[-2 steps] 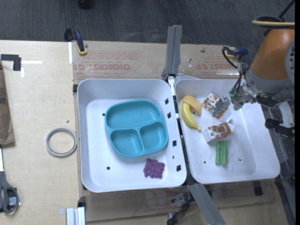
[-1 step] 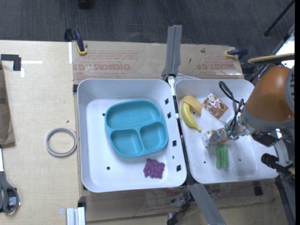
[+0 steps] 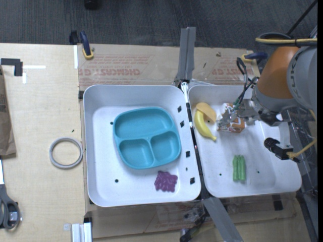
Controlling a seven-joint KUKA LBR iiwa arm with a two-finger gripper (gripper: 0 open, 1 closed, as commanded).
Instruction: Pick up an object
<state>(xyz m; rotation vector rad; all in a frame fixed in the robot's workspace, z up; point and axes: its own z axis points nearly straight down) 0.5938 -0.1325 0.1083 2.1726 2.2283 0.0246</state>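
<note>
You are looking down on two white bins sitting side by side on the bench. The arm [image 3: 295,79] is reaching in from the right, its orange band bulging above the wrist, and it is bending down over the back part of the right bin [image 3: 262,183]. The gripper [image 3: 228,119] is pointing leftward and down, sitting low among the objects near the bin's back left corner. Its metal tip is mixing visually with a small orange and white object [image 3: 237,125] just beside it, so you cannot tell whether the fingers are spread or pressed together, or whether anything is lying between them.

Just left of the gripper, a yellow banana [image 3: 204,124] is lying close to the dividing wall, with a pale yellow piece [image 3: 207,110] resting against its upper end. A green object [image 3: 238,167] is lying well apart, nearer the front of the same bin.

In the left bin [image 3: 98,150], a blue divided tray [image 3: 147,137] is sitting in the middle, and a purple bunch of grapes [image 3: 165,181] is lying just in front of it. A grey ring [image 3: 66,152] is resting on the bench to the left.
</note>
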